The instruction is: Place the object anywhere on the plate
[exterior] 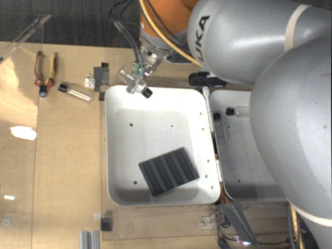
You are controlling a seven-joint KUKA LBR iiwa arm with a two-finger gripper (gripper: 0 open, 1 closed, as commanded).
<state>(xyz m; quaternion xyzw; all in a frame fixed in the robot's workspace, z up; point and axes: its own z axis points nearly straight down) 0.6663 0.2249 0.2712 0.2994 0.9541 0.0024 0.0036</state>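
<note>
A dark grey ribbed plate (168, 171) lies flat and slightly skewed in the near half of the left white bin (116, 154). My gripper (138, 87) hangs over the far left corner of that bin, well away from the plate, under the orange band of the arm. It is small and partly tangled with cables, with a black tip (147, 93) at its lower end. A small dark object (230, 111) lies at the far left of the right bin (236, 191), much of which the arm covers.
The big grey arm (270, 61) fills the upper right and hides most of the right bin. On the bench to the left lie red-handled pliers (44, 71), a small vial (76, 92) and a black block (102, 75).
</note>
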